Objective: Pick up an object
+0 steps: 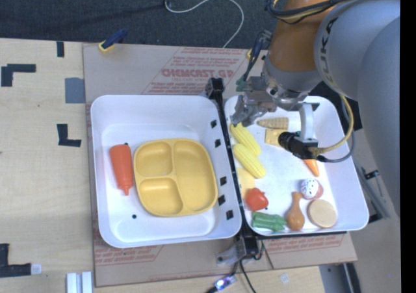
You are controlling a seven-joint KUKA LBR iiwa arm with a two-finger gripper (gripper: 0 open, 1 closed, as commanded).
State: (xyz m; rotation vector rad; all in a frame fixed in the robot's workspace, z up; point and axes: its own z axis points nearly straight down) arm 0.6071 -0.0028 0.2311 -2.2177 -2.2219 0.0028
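Gripper [246,111] low over the right bin [344,220], its grasp impossible to tell, just above the corn cobs [248,150]; arm covering the bin's far corner; carrot [312,166] partly hidden; yellow tray [175,176], left bin [104,116]

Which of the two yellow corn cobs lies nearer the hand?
The upper yellow plastic corn cob, right below the hand; the other cob lies farther down the right white bin.

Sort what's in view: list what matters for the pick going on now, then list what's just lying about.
In play:
gripper
upper corn cob just below it
lower corn cob
right bin

Lying about:
yellow divided plate
orange carrot beside the plate
left bin
red pepper
drumstick
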